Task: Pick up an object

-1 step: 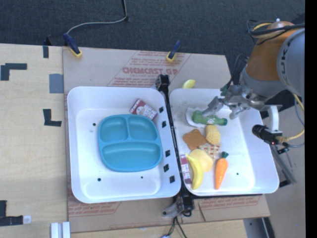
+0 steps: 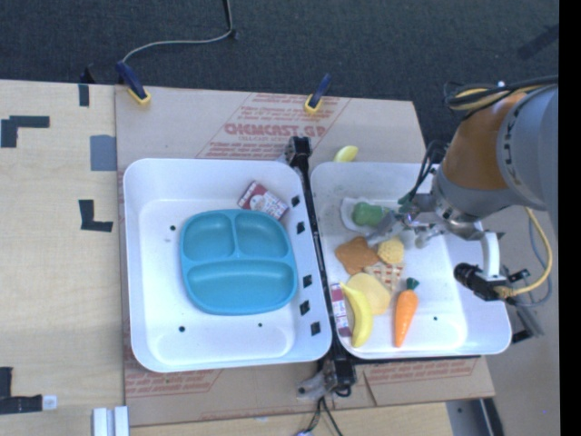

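Observation:
The right bin (image 2: 472, 330) holds several toy foods. A green piece (image 2: 368, 213) lies at its upper left, with a brown bread-like piece (image 2: 356, 254) and a small yellow waffle-like piece (image 2: 391, 250) below it. Toward the bin's front edge are a yellow banana (image 2: 359, 316), a pale yellow piece (image 2: 370, 288) and an orange carrot (image 2: 405, 312). My gripper (image 2: 406, 222) reaches in from the right, low over the bin, just right of the green piece and above the waffle-like piece. The arm's grey wrist hides the gripper's back part.
The left bin (image 2: 150, 334) holds a blue divided plate (image 2: 240, 262) and a small red-and-white box (image 2: 264, 200) near its upper right corner. A yellow item (image 2: 345, 153) lies on the cardboard just beyond the right bin. Black clips line the divider (image 2: 309, 243) between the bins.

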